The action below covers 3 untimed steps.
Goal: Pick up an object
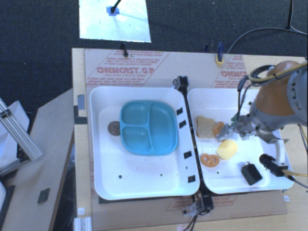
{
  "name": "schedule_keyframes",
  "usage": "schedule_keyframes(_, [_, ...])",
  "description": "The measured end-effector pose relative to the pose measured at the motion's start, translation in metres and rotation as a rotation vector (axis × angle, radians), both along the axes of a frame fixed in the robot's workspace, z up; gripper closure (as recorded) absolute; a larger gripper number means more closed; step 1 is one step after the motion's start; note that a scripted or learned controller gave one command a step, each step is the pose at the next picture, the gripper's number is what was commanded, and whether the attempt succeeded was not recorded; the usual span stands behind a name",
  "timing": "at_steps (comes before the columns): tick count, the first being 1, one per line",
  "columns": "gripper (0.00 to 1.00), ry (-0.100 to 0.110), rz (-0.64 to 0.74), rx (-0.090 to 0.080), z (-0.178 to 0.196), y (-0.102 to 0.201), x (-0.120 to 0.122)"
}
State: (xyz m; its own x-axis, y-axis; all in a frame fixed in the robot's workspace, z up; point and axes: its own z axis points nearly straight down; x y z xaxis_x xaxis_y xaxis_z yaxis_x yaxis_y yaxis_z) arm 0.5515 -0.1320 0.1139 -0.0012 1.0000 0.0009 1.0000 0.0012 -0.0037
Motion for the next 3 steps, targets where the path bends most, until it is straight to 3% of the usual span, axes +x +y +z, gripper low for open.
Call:
schedule_keyframes(1, [1.00, -0.007, 0.000, -0.002, 0.014, -0.001, 0.002])
schedule_keyframes(3, [1.00, -0.012, 0.003, -0.003, 0.125, 0.001, 0.007])
